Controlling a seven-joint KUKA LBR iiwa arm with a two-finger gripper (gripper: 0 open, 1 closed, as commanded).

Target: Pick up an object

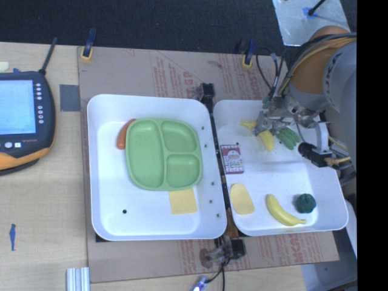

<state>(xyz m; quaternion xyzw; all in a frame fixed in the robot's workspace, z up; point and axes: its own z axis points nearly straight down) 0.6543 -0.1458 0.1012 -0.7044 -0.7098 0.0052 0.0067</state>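
My gripper [270, 125] hangs over the back of the right bin [321, 223], reaching in from the right. Just under its tip lies a small yellow piece [266, 140], with a green pickle-like piece [288, 138] beside it to the right. Whether the gripper touches the yellow piece is unclear. Another bit of yellow [247, 125] shows to the gripper's left. Nearer the front of this bin lie a banana [282, 211], a dark green broccoli-like piece [305, 203], a pale yellow oval piece [241, 199] and a small red and white box [231, 159].
The left bin [106, 217] holds a green divided plate [163, 153], an orange piece [122, 136] tucked under the plate's left edge and a yellow square slice [183, 202]. A handheld control pad [21, 117] lies on the bench at far left. Clamps [207, 93] sit between the bins.
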